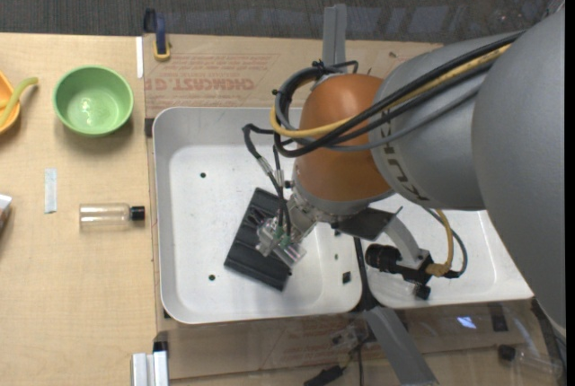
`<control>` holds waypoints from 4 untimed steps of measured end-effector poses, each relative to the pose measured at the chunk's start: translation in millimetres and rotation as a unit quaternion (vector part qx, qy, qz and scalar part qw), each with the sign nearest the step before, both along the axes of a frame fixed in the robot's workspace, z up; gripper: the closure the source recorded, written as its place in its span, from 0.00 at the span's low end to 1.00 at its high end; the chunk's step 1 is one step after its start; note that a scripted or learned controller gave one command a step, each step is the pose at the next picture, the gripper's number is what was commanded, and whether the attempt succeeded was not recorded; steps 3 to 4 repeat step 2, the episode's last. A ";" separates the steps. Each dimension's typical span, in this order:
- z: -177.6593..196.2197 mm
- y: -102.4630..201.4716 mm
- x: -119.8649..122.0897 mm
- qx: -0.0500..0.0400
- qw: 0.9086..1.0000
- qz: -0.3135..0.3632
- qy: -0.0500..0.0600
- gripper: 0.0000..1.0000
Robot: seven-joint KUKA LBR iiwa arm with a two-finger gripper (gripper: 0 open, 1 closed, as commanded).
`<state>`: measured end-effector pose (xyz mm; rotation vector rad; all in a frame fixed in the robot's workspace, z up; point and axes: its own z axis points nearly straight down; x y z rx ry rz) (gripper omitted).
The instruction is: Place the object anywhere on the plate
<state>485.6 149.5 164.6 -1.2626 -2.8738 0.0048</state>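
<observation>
Plate (pixel 260 241), dark and rectangular, lies in left bin (pixel 180 196) under the claw (pixel 280 239); claw state cannot be told, no object seen placed.

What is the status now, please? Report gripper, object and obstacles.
Gripper low over black object in left bin; grip unconfirmed. Arm covers right bin.
</observation>
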 end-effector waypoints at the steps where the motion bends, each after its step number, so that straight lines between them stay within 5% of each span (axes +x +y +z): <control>1: 29.5 21.9 56.0 0.000 0.999 -0.034 -0.002 1.00; 2: 29.6 21.9 56.0 0.000 0.999 -0.034 -0.002 0.00; 4: 29.6 21.9 56.0 0.000 0.999 -0.034 -0.002 0.00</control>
